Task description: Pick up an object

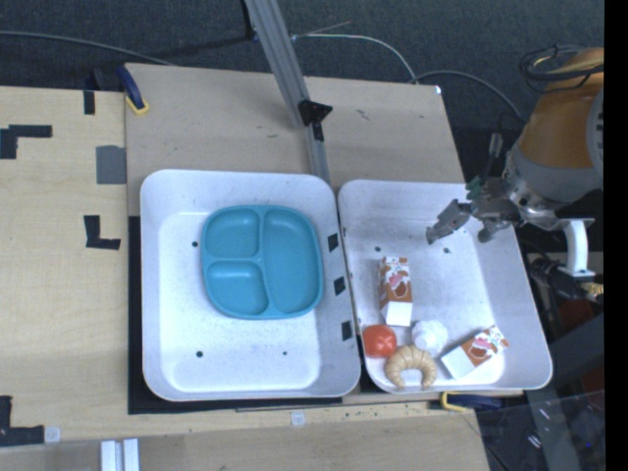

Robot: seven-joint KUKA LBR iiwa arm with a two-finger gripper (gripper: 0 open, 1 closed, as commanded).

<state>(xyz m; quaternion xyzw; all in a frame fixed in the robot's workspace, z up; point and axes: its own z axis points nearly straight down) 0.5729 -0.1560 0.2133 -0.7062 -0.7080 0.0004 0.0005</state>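
Note:
The right bin holds several toy foods along its front. A strawberry cake slice lies near the middle, with a white cube just below it. A red tomato, a white ball, a croissant and a second cake slice sit close to the front rim. My gripper hangs over the back of this bin, up and to the right of the first cake slice. It is open with nothing between its fingers.
A blue divided plate rests in the left bin. A slanted metal pole rises from the seam between the bins at the back. Cables trail over the dark floor beyond the bench.

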